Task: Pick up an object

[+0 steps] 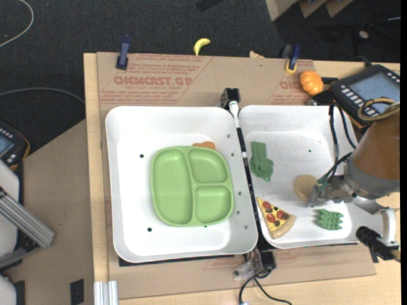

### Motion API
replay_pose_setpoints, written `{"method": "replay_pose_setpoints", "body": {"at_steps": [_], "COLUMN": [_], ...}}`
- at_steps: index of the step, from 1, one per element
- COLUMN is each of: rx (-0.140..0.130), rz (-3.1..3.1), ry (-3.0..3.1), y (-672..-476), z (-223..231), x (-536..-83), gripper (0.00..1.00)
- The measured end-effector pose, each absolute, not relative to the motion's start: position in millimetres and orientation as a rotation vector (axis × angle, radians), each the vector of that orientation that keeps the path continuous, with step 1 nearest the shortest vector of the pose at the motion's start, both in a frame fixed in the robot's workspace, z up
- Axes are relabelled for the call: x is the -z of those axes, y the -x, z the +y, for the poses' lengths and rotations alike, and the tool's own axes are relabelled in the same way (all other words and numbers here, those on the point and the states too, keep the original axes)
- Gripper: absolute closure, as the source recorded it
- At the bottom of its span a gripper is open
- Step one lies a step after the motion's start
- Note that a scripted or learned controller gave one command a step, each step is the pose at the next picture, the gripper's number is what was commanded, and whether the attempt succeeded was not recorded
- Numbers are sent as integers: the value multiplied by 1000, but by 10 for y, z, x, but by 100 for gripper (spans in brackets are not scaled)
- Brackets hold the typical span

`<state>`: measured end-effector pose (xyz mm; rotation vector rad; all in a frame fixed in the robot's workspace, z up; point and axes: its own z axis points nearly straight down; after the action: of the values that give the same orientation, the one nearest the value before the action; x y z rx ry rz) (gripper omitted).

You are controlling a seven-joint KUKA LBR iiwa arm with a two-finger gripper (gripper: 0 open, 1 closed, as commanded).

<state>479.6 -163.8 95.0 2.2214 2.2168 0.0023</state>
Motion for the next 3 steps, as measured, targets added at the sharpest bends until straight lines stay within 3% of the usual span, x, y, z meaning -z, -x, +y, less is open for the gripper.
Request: {"method": "replay_pose_setpoints", "body": {"at_steps": [1,2,3], "rx": [-1,-10,-14], "rz": [2232,2225,2230], "ry": [-2218,-2210,-2207], "y": [-4792,-4806,-4805], "z": [-914,-284,435], "x": [-841,-1900,-2620], "gripper": [100,100,100]}}
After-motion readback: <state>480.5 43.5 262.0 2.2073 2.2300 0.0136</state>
